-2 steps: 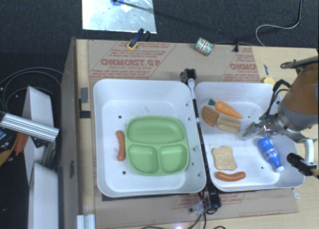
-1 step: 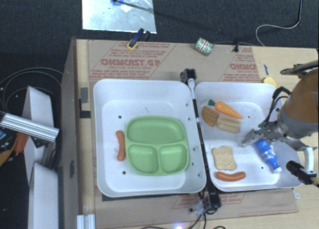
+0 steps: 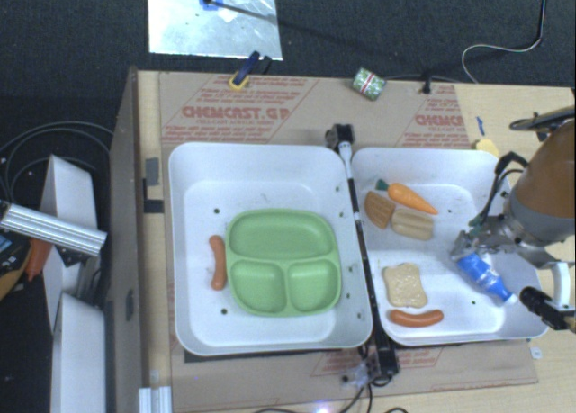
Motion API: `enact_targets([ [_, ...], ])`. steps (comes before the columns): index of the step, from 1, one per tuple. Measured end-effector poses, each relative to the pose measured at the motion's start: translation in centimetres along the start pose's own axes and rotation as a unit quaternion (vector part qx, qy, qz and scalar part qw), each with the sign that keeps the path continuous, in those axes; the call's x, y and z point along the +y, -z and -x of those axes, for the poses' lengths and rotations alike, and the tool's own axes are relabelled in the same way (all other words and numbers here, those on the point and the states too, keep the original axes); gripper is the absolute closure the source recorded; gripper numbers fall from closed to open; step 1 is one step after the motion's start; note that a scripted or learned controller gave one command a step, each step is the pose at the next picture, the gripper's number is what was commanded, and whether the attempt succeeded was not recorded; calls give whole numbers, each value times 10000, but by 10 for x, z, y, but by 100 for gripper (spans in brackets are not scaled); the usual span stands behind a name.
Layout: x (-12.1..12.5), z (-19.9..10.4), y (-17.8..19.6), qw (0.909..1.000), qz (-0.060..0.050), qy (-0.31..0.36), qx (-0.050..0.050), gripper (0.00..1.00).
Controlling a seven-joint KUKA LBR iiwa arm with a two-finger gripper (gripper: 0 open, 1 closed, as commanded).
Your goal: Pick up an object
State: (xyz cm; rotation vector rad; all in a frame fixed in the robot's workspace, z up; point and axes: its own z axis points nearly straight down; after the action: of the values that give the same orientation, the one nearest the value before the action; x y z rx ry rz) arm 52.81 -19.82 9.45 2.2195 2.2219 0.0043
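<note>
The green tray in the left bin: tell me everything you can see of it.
The green tray is a pale green, plastic-looking dish with rounded corners and three compartments: one wide section across the far side and two smaller ones along the near side. All three look bare. It lies flat on the floor of the left bin, roughly centred, slightly turned. A small sausage lies just to its left; whether they touch, I cannot tell.

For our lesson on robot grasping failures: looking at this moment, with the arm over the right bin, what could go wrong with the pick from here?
1. The gripper is at one end of the blue bottle, not its middle; the bottle looks round and could roll or pivot away.
2. The bottle lies near the right bin's far wall, so a nudge may wedge it there.
3. The toast slice and sausage lie nearby, so a sweep could disturb them.
</note>
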Motion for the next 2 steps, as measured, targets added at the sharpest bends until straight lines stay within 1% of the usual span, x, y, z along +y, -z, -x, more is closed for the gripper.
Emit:
enact_targets([
  [1, 28, -120, 91, 10000, 9, 19, 1, 100],
  [2, -35, -53, 62, 10000, -13, -7, -14, 100],
])
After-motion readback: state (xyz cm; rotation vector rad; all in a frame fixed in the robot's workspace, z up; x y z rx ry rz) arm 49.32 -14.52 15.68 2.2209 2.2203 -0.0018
